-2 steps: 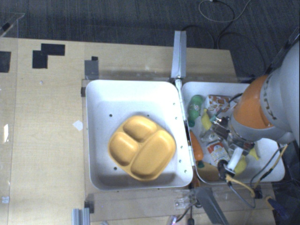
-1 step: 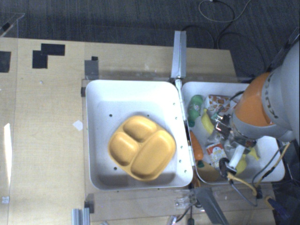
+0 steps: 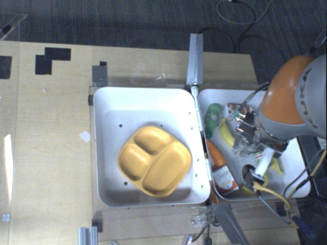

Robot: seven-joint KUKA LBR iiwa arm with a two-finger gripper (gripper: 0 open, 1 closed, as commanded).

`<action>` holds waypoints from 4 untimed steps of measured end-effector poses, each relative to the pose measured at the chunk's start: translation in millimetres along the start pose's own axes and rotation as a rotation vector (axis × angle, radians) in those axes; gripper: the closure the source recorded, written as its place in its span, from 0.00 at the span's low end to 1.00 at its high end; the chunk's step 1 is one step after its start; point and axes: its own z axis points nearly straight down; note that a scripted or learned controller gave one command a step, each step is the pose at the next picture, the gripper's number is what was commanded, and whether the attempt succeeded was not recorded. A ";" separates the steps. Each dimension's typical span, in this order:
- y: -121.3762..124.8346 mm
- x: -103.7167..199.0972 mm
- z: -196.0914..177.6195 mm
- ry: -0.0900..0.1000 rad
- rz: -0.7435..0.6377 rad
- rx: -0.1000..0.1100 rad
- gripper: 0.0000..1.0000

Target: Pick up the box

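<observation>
Camera view, both bins: left bin (image 3: 107, 137) holds one yellow three-compartment tray (image 3: 155, 161), sitting towards its near edge, roughly centred left to right, not touching the walls as far as I can see. Right bin (image 3: 294, 172) is cluttered. Along its left wall, far to near: a green object (image 3: 213, 113), a yellow banana-like piece (image 3: 226, 133) just beside it, then an orange bottle (image 3: 220, 166) with a printed label lying lengthwise, its base near the near-left corner. A yellow item (image 3: 276, 165) pokes out towards the right side.

Arm comes in over the right bin's right edge; orange band and grey wrist cover much of the bin's far-right part. Gripper (image 3: 249, 129) sits low over the bin's middle among cables and hardware. Cannot tell how its fingers stand or whether anything is between them.

Box: cannot pick it out for certain. A small printed, multicoloured item (image 3: 236, 111) shows near the far edge of the right bin, just beside the gripper, partly hidden by it; could be the box, too obscured to confirm.
</observation>
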 end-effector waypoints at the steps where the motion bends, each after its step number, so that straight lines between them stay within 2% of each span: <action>1: 0.9 1.5 -10.3 0.001 -0.008 -0.001 1.00; 2: 58.2 9.2 31.5 -0.002 0.072 0.001 1.00; 3: 32.9 119.4 -6.2 -0.001 0.262 0.001 1.00; 4: 29.4 230.7 118.4 0.000 0.243 0.001 1.00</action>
